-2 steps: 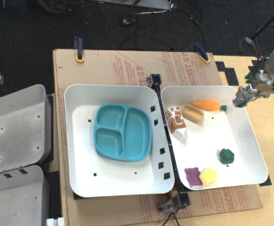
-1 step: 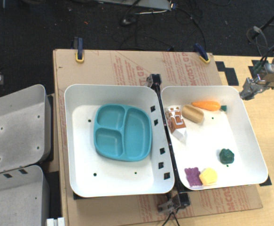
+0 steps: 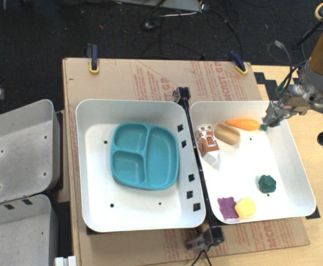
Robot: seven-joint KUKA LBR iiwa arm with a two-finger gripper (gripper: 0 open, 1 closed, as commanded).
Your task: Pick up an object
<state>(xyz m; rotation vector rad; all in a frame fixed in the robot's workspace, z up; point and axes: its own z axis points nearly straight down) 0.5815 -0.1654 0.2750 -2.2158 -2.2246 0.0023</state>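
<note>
Tool sits low over the far right part of the right bin, at the end of the grey arm that comes in from the right. Whether it is released or clenched cannot be told from this view; nothing is seen held in it.

Nearest item: carrot, orange, slim, tapered, lying roughly crosswise in the bin with its right end just beside the tool. Judged the likely target. Surface looks smooth and rounded, so it may roll or slip out if pinched off-centre.

Just left of the carrot, touching or nearly so: a tan bread roll. Beside that, against the divider wall, a brown and white carton lying tilted.

Well apart, nearer the camera: a dark green lump; at the near edge a purple piece and a yellow piece, touching each other.

Left bin carries a teal sectioned tray. Both bins rest on a cardboard sheet clamped to the bench.

Step in hand, as judged: descent and alignment over the carrot. To do it well, the tool should shift left to the thicker middle of the carrot, close across its short axis, and stay clear of the bin wall and the roll. Task not yet done.
</note>
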